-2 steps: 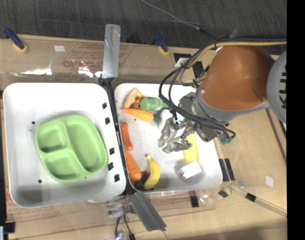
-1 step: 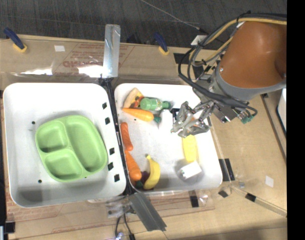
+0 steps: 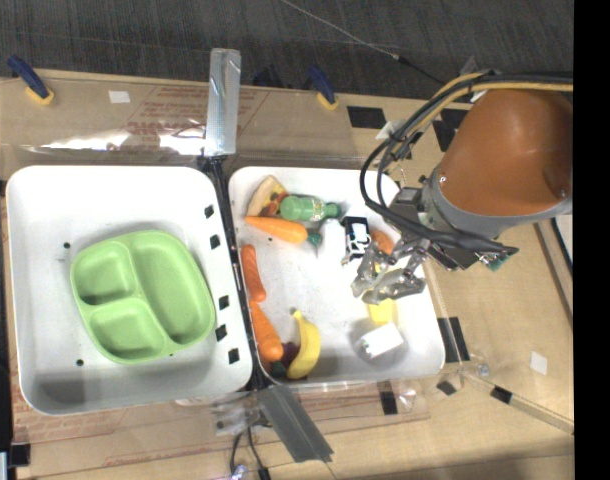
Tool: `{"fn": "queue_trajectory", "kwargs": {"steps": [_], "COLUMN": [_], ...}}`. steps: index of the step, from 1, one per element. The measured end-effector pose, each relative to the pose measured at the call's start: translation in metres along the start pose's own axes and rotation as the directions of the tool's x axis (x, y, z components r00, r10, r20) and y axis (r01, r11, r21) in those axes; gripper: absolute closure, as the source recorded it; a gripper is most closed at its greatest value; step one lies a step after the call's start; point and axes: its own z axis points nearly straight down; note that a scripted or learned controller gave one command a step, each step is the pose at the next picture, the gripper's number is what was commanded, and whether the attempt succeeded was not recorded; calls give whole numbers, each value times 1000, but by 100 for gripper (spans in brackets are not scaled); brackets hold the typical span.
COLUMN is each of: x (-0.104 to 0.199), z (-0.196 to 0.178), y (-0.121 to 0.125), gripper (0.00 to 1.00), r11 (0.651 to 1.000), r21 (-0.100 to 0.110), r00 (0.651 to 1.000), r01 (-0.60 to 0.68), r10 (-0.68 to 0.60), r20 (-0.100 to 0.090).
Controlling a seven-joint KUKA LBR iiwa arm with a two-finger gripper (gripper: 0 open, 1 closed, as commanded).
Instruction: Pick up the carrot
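The claw (image 3: pixel 388 280) hangs low by the yellow block (image 3: pixel 382 313), grip too blurry to tell, far from the carrot (image 3: pixel 276 230), so it might grab the wrong toy.

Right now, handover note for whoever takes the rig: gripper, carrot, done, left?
Gripper: low over the right bin's right half, above a yellow block and a white block. No carrot in it; can't tell how the jaws stand.
Carrots: one lies across the top left of the right bin, below the green bottle. Two more orange carrot-like pieces run along the left wall, the lower one beside the banana.
Left bin: green divided tray.
Done: nothing picked.
Left: move left to a carrot, grasp, lift.
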Motion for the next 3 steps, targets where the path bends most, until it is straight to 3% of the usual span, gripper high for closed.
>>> {"fn": "queue_trajectory", "kwargs": {"steps": [1, 2, 3], "x": [13, 6, 43], "z": [-31, -28, 26], "y": [-7, 27, -6], "gripper": [100, 100, 100], "r11": [949, 854, 807], "r21": [4, -1, -4], "r00": [949, 854, 807], "r01": [315, 520, 590], "r10": [-315, -520, -590], "r20": [2, 1, 2]}}
